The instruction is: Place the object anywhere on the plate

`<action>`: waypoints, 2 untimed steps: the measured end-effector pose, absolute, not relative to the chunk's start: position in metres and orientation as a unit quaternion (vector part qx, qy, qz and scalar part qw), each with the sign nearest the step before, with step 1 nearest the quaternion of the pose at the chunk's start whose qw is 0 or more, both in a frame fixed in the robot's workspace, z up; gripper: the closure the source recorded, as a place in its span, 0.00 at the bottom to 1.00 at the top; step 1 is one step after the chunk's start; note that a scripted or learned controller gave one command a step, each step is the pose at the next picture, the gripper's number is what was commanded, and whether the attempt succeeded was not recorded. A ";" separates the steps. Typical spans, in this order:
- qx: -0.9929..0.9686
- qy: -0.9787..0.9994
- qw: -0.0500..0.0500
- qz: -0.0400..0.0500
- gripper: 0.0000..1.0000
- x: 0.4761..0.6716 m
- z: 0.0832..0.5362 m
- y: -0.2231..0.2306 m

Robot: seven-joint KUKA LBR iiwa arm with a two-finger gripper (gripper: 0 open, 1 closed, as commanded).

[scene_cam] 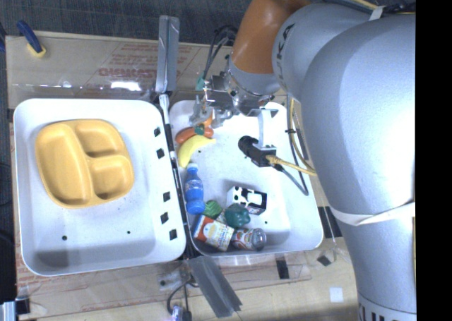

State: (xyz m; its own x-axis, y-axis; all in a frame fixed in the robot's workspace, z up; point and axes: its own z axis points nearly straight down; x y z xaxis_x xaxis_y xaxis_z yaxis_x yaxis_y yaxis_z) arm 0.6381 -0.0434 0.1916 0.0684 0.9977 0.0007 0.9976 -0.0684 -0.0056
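Over the right white bin [304, 231] we are lowering the gripper [205, 109] onto the banana [191, 147] just below it (grip state we cannot tell), picking before carrying left to the yellow plate [83, 161].

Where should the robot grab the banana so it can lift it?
Probably around the middle of the banana, coming straight down from above. It lies flat in the right bin, curved, with one end near the bin's left wall and an orange thing touching its upper side. The middle is the narrowest reachable span, so the jaws could straddle it across the curve.
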 end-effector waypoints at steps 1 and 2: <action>-0.652 -0.758 0.000 0.004 1.00 0.650 0.191 0.024; -0.582 -0.813 0.001 0.002 1.00 0.608 0.207 0.106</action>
State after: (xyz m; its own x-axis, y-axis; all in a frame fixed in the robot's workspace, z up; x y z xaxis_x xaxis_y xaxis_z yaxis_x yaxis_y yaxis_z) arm 0.6080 0.1064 0.2066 -0.3231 0.9464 0.0006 0.9463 0.3231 -0.0042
